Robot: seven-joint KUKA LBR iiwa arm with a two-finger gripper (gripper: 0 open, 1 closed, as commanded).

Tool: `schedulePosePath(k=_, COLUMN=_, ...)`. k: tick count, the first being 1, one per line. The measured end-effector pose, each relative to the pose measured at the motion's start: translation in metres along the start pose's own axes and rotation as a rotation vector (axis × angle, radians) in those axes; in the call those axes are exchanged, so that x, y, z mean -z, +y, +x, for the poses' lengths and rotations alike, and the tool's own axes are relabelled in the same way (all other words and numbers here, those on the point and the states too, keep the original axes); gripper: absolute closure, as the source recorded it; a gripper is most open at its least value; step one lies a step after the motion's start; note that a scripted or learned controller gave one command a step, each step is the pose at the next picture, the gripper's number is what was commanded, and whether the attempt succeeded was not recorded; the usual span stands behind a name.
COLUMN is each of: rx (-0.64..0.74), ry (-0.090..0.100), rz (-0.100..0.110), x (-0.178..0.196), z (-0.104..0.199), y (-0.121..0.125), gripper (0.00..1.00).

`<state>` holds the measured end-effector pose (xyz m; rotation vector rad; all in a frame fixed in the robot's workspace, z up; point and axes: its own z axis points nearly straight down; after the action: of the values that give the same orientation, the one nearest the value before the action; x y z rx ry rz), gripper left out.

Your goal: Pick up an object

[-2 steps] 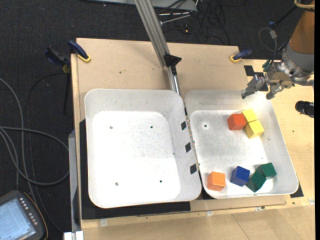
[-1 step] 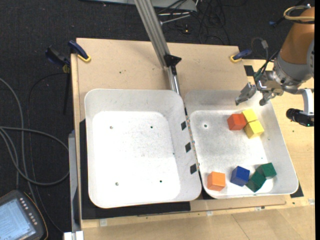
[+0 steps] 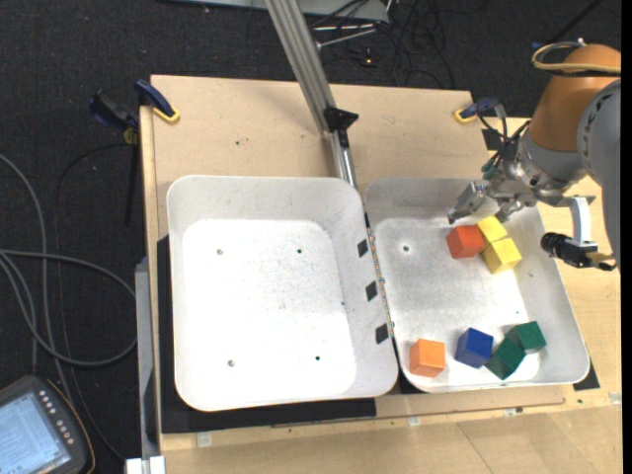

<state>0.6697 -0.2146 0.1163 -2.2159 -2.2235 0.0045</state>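
Tan wooden surface (image 3: 257, 126) on dark floor (image 3: 59, 47), blue-and-yellow clamps at its far left (image 3: 148, 99) and far right (image 3: 479, 112) corners. Grey metal pole (image 3: 301, 52) slants down to the bins' seam. Black cables (image 3: 49, 294) loop at left; handheld screen (image 3: 30, 433) in the bottom-left corner.

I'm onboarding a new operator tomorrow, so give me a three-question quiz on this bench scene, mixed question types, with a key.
1. True or false: all the blocks lie in the right bin.
2. Which blocks lie nearest the gripper?
A. the blue block and the two green blocks
B. the red-orange block and the two yellow blocks
C. the orange block alone
3. Fill in: along the right bin's near edge, the orange block lies to the camera's ____ of the blue block.

Key
1. True.
2. B: the red-orange block and the yellow blocks lie just below the gripper; the green blocks lie at the near edge.
3. left
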Motion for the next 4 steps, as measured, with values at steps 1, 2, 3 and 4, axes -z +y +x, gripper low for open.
schedulePosePath(k=1, rx=0.001, ry=-0.003, rz=-0.008, x=0.015, z=0.0, y=0.002, gripper=1.0)
schedulePosePath(k=2, rx=-0.001, ry=-0.002, rz=-0.011, x=0.07, z=0.007, y=-0.004, gripper=1.0)
schedulePosePath(k=3, rx=-0.001, ry=-0.002, rz=-0.011, x=0.11, z=0.007, y=-0.002, gripper=1.0)
schedulePosePath(k=4, rx=0.004, ry=0.002, rz=-0.003, x=0.106, z=0.055, y=-0.006, gripper=1.0)
